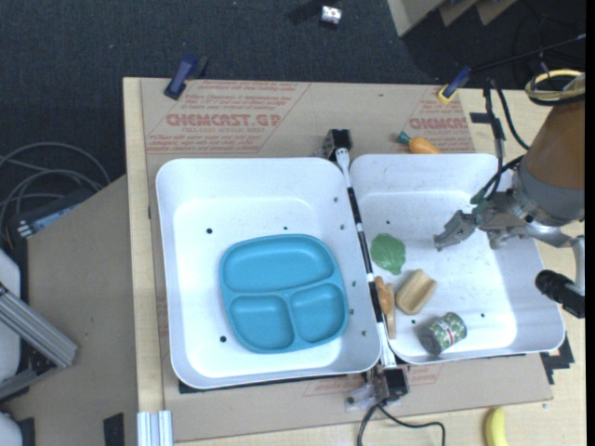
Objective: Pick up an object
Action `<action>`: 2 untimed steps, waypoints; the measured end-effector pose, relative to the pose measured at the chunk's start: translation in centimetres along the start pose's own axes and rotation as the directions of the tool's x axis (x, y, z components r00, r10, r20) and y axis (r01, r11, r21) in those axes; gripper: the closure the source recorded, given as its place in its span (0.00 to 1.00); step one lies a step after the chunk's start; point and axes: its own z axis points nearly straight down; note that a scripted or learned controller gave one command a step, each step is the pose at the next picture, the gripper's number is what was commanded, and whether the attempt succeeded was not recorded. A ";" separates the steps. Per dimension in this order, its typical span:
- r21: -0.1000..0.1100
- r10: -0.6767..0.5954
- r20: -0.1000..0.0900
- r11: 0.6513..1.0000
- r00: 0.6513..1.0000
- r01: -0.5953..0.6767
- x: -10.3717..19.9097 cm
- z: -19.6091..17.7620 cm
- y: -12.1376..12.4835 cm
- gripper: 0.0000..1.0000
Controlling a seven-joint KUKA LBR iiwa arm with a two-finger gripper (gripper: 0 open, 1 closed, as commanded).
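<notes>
The gripper [453, 231] is hovering in the right bin [493, 170], its 2 fingers standing slightly apart with nothing between them. The candidate objects are lying to its near left: a green lump [389, 253], a tan block [415, 292], a small can [443, 333] on its side and a thin orange stick [384, 307] against the divider. The risk, as I judge it, is crowding: the block and stick are sitting just beside each other, so descending fingers could be landing on both. The can could be rolling away under a glancing touch.
</notes>
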 end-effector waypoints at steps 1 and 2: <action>-0.004 0.000 0.001 1.000 1.000 0.000 1.0 10.1 -2.9 0.00; -0.002 0.002 0.003 1.000 1.000 -0.002 -5.4 5.0 -5.0 0.00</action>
